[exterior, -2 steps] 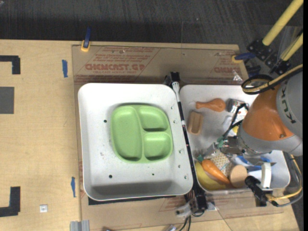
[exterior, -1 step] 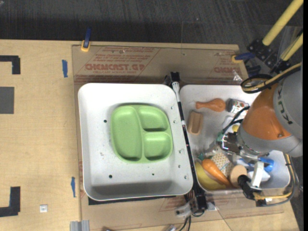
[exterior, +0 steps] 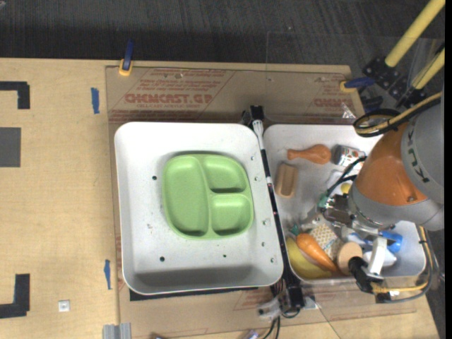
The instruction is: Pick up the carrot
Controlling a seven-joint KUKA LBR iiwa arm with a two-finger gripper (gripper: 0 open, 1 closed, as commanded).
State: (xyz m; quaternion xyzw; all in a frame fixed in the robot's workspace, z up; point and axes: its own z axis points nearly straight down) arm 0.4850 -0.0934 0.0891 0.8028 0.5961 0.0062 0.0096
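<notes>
Bench of brown board, two white bins side by side. Left bin [exterior: 141,189] carries a green divided plate [exterior: 207,193], three compartments, nothing on it. Right bin [exterior: 304,136] is cluttered and partly covered by the arm [exterior: 395,179], grey with its orange band, reaching in from the right. Gripper [exterior: 337,214] hangs low over the bin's middle; wrist and cables crowd it, so how wide it stands, or whether it has anything, cannot be told from here. Carrot [exterior: 316,251] lies in the near part of the right bin, resting against a yellow item [exterior: 300,261], probably a banana, though mostly hidden. It sits just beside the gripper, toward the bench's front edge and slightly toward the left bin. Long axis runs diagonally: thick end up-left, near the bin divider, tapering down-right toward a tan round object [exterior: 347,254]. Smaller bits farther back: an orange drumstick-like toy [exterior: 311,153], a tan block [exterior: 286,179]. Judgement: a short drop toward the near side, fingers set across that diagonal, would suit.
</notes>
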